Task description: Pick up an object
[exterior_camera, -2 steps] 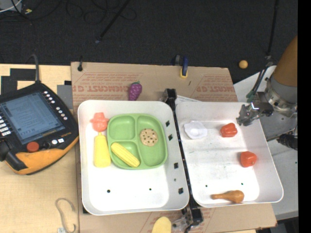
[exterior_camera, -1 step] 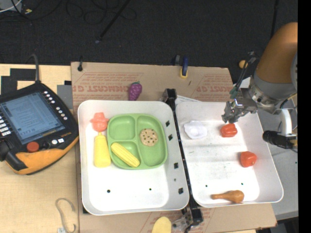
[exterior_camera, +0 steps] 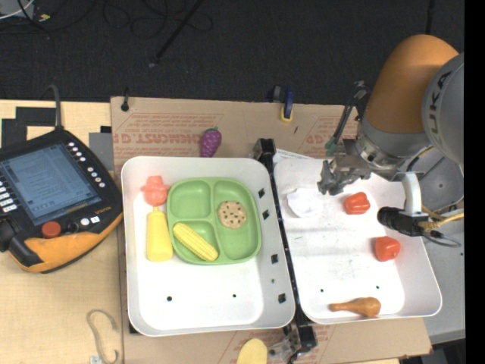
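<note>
gripper (exterior_camera: 332, 179) | jaw state: cannot tell | red pepper (exterior_camera: 356, 202) just beside, glossy, possibly lobed

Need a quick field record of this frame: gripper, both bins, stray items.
gripper: over right bin, upper left part, beside red pepper
right bin: second red pepper, drumstick, white crumpled item
left bin: green tray with cookie and corn; yellow bottle, pink item
outside bins: purple grapes, pendant

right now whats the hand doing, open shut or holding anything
Hand: over the right bin, beside a red pepper; open or shut cannot be told.
</note>
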`<action>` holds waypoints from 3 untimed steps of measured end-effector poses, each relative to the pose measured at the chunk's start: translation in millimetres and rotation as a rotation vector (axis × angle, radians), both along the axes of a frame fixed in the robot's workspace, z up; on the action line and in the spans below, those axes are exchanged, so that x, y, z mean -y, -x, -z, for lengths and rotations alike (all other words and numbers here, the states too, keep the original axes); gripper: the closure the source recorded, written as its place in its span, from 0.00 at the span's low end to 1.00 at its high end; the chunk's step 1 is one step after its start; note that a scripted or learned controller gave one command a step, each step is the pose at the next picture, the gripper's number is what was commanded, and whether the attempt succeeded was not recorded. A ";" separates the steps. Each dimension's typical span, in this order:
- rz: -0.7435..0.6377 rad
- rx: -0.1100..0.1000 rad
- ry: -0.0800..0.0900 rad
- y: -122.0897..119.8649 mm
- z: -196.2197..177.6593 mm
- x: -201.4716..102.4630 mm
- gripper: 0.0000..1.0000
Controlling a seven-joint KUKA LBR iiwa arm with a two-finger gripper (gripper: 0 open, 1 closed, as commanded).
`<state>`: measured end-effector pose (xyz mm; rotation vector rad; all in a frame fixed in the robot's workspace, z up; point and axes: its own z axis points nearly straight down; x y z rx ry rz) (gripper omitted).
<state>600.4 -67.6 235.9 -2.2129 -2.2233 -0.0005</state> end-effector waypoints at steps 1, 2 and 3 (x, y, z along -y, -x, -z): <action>0.002 0.000 0.002 -5.0 7.0 -46.1 1.00; 0.002 -0.002 0.002 2.8 19.1 -96.3 1.00; 0.003 0.002 0.003 -2.5 8.2 -94.5 1.00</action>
